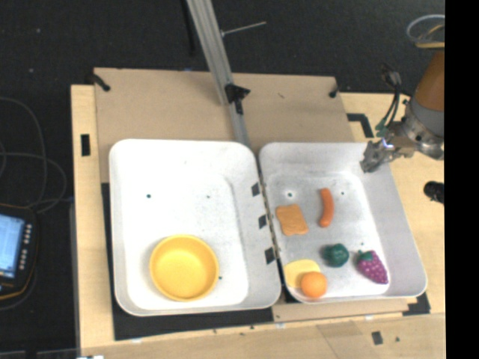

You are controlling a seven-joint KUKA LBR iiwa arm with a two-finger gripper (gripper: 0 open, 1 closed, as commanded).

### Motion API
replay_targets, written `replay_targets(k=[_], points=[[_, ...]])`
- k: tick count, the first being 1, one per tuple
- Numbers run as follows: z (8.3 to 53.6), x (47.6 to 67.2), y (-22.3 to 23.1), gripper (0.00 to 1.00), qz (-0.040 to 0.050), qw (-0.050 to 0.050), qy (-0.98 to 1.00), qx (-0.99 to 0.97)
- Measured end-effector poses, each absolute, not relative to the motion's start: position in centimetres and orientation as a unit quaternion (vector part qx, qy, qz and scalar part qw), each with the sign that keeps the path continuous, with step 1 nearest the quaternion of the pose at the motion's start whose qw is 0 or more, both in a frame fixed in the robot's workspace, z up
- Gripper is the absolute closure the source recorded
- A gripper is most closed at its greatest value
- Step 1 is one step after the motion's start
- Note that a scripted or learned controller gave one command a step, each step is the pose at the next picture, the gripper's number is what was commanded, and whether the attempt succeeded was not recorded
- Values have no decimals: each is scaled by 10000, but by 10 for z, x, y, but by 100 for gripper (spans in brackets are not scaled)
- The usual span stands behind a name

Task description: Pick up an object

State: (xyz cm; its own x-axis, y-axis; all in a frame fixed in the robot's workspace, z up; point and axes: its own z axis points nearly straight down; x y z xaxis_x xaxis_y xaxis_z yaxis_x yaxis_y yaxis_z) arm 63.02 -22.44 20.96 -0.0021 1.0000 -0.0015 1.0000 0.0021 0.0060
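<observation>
While the arm (428, 99) reaches in from the right, its pincer (373, 158) hangs over the upper right corner of the right bin (389, 200), right at the rim. Whether the pincer is spread or pressed together cannot be told at this size; nothing shows between its tips.

All the small objects lie below and to the left of the pincer, inside the right bin. Nearest is an orange sausage-shaped piece (325, 207), lying nearly upright in the view, down and slightly left of the pincer. Just left of that sits a tan, square cracker-like piece (291, 220), apart from the sausage. Further down, a dark green round object (336, 255) rests near the bin's lower part, and a purple bunch of grapes (372, 267) lies just beside it to the right, almost directly below the pincer. At the bin's lower left corner, far from the pincer, an orange ball (313, 284) touches a pale yellow piece (299, 268) behind it.

Well to the left of the pincer, the left bin (179, 178) holds a yellow bowl (183, 267) in its lower part. A grey metal pole (213, 47) slants up from between the two bins.
</observation>
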Motion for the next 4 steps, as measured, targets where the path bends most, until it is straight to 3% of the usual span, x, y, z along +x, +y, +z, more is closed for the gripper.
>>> replay_targets(k=[2, 4], points=[[292, 634, -218, 100, 14, 28, 7088, 7054], [296, 601, -126, 100, 8, 7, 7092, 7050]])
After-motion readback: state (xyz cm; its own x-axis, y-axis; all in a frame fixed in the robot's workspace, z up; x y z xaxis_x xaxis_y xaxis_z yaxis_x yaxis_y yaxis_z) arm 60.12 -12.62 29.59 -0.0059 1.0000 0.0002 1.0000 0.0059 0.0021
